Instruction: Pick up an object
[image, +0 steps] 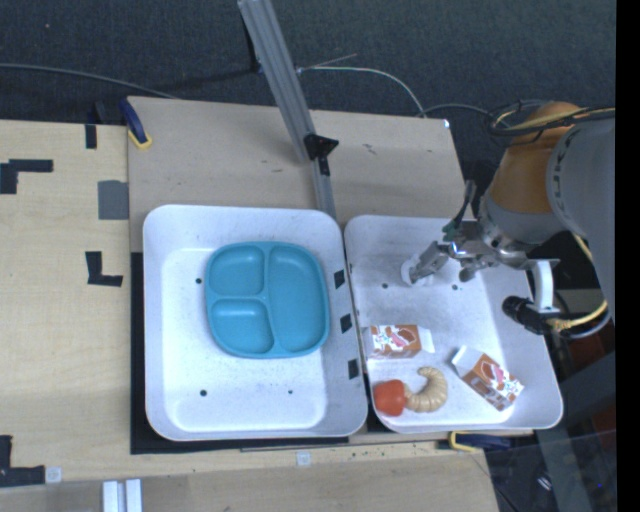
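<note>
Camera view from above: the two-finger metal gripper (425, 268) is seen low over the far part of the right-hand shallow white bin (520, 330), reaching in from the right on the grey arm with the orange band (525, 175). Its fingers are spread apart with nothing seen between them, and their tips point left toward the bare bin floor near the divide between the bins. No object is touched by the gripper.

Nearer in the same bin, four small things are laid out, well apart from the gripper. A small red-and-white printed carton (398, 341) lies flat close to the bin's left wall. Just near of it a red rounded toy tomato (390, 398) rests against the near-left corner, and a tan curved croissant-shaped toy (430, 391) is set touching its right side. Further right, a second small red-and-white printed carton (488, 379) lies at a slant near the near-right corner.

The left-hand shallow white bin (170, 330) is seen beside the first, their rims meeting. A teal plastic plate with three compartments (267, 299) is held on its floor, toward the far side.
</note>
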